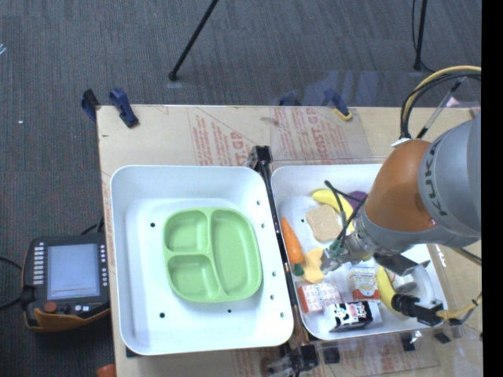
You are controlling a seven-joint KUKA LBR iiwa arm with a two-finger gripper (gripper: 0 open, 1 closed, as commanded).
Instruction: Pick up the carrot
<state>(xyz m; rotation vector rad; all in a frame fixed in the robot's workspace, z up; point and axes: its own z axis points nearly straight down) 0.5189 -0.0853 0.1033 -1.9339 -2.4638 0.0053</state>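
Observation:
The carrot is a short orange piece with a green tip at its near end. It lies along the left wall of the right bin. My gripper hangs low over the middle of that bin, just right of the carrot and apart from it. It is right beside a yellow food piece. The grey and orange arm above hides much of the bin's right half.
Around the gripper lie a bread slice, a banana, a red-and-white carton, a black-and-white carton and a small cup. The left bin holds a green divided plate. A pendant sits off the bench's left.

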